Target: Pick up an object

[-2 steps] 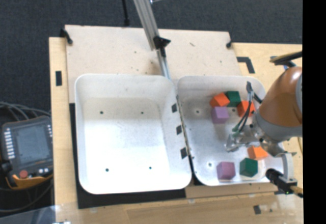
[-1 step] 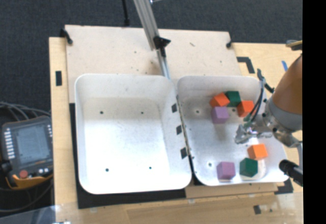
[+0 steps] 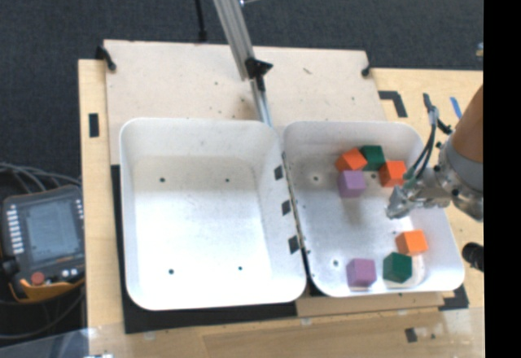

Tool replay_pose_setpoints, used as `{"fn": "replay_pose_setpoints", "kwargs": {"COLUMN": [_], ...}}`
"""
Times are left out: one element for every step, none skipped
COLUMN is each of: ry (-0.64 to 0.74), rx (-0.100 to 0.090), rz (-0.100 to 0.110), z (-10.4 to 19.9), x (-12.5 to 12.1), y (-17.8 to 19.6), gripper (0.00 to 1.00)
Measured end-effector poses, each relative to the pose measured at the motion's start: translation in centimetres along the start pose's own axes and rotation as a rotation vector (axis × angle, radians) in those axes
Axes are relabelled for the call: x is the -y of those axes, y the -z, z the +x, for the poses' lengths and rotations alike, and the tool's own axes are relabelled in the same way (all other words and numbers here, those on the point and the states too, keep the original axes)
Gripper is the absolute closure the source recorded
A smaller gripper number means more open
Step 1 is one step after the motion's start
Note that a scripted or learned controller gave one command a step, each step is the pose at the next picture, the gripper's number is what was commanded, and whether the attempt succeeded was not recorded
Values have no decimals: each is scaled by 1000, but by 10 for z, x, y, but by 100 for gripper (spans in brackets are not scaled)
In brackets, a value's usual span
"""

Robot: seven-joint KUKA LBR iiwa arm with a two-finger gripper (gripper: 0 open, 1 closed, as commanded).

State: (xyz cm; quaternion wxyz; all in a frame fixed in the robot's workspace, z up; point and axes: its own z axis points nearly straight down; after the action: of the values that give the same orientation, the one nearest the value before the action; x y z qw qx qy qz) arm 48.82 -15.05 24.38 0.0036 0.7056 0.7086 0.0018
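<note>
The right bin holds several small blocks. Toward its back sit an orange block, a green block, a second orange block and a purple block. Near its front lie an orange block, a green block and a purple block. My gripper hangs over the right side of this bin, between the back orange block and the front orange block. The arm hides its tips, and I see no block in it.
The left bin stands beside the right one, sharing a middle edge. A slanted metal pole rises behind the bins. A teach pendant lies off the bench at the left.
</note>
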Motion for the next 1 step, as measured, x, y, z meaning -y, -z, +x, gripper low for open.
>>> {"fn": "replay_pose_setpoints", "kwargs": {"ry": [3], "rx": [-4], "rz": [7], "z": [51], "x": [-13], "y": [-7], "gripper": [100]}}
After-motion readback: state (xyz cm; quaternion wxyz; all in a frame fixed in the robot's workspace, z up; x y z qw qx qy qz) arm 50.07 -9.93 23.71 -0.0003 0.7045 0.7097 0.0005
